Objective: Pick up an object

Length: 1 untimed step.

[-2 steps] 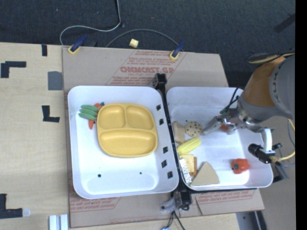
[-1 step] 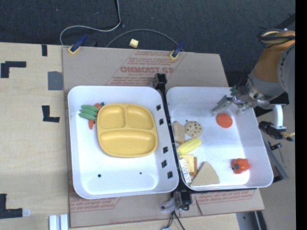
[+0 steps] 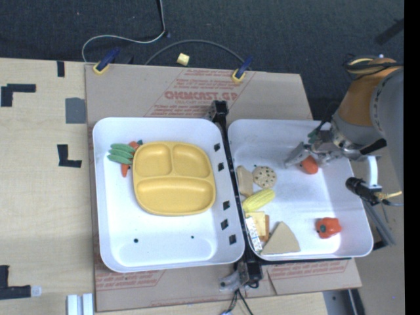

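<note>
Left bin (image 3: 105,176): green beans (image 3: 121,152) just beside a yellow divided plate (image 3: 174,178), small orange piece by them, likely a carrot. Right bin (image 3: 341,241), along its left wall: cookie (image 3: 264,175), corn cob (image 3: 258,199), a sandwich wedge (image 3: 283,239) lower down. A red pepper-like piece (image 3: 327,227) sits apart near the lower right corner. Gripper (image 3: 307,155) is low over the upper right of the bin, fingers spread fairly wide, with a small red-orange toy tomato (image 3: 310,167) touching or just under the tips; can't tell if it's actually between them, so not calling it held. Likely light hard plastic, rounded and slick, will roll or squirt out. Grab across its widest middle, centred.
</note>
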Motion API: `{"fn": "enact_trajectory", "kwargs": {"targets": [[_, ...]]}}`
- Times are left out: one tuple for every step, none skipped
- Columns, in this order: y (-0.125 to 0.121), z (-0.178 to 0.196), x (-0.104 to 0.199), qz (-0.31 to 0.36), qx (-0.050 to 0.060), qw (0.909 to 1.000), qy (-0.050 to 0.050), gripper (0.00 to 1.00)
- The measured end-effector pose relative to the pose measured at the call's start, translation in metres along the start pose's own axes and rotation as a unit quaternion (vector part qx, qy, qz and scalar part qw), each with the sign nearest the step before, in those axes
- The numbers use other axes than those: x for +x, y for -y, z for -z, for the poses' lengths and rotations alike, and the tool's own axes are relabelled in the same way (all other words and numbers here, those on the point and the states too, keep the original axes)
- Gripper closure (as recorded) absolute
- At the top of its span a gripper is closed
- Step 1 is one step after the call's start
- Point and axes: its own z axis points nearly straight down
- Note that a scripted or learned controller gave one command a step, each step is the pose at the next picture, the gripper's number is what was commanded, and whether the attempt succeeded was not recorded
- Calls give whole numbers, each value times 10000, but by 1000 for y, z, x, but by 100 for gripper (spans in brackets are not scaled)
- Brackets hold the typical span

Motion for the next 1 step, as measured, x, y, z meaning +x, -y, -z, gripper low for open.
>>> {"fn": "enact_trajectory", "kwargs": {"targets": [[-1, 11, 1, 6, 2, 10000, -13, 100]]}}
